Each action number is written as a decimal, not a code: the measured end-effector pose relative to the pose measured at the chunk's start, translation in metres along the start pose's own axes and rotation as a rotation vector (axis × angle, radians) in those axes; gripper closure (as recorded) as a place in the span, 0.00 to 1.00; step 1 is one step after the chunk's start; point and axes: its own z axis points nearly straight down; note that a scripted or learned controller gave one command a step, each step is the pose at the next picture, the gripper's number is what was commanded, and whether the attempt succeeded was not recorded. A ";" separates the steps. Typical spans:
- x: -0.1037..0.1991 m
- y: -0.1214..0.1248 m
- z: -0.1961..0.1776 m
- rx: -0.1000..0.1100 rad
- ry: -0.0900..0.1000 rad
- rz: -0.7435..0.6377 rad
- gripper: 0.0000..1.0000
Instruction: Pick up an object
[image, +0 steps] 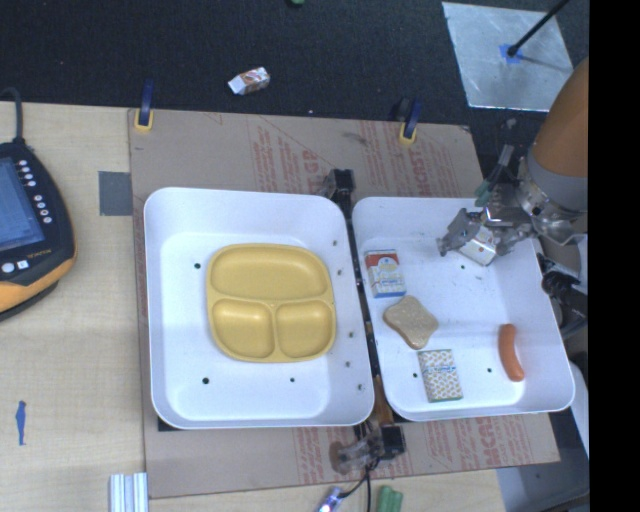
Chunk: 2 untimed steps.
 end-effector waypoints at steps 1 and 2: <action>0.033 -0.003 0.078 0.003 -0.001 -0.002 0.00; 0.019 -0.027 0.123 0.002 -0.001 -0.002 0.00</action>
